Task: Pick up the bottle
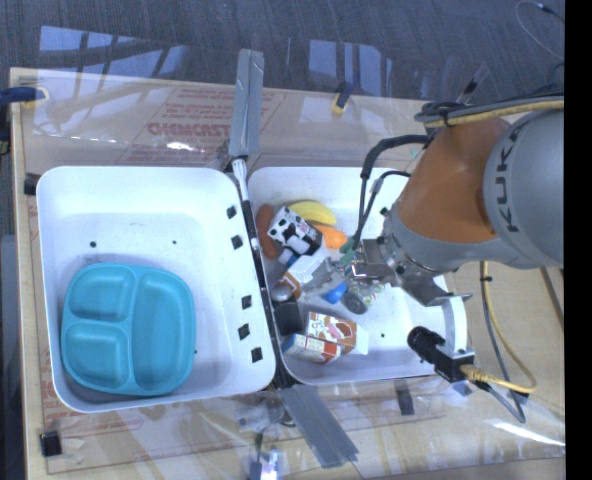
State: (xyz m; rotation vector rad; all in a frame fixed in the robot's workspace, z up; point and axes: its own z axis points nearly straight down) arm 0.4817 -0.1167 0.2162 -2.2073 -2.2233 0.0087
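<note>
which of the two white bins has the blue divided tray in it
The left bin: the blue divided tray lies in it, while the right bin holds the small cluttered items.

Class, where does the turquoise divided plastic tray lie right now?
The turquoise divided plastic tray lies flat in the left white bin, toward its near-left corner, apart from the clutter.

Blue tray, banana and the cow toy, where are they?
blue tray [128,330], camera view, middle divider ridge.
banana [316,212], camera view, middle of its yellow curve.
cow toy [294,233], camera view, spotted body.
</note>
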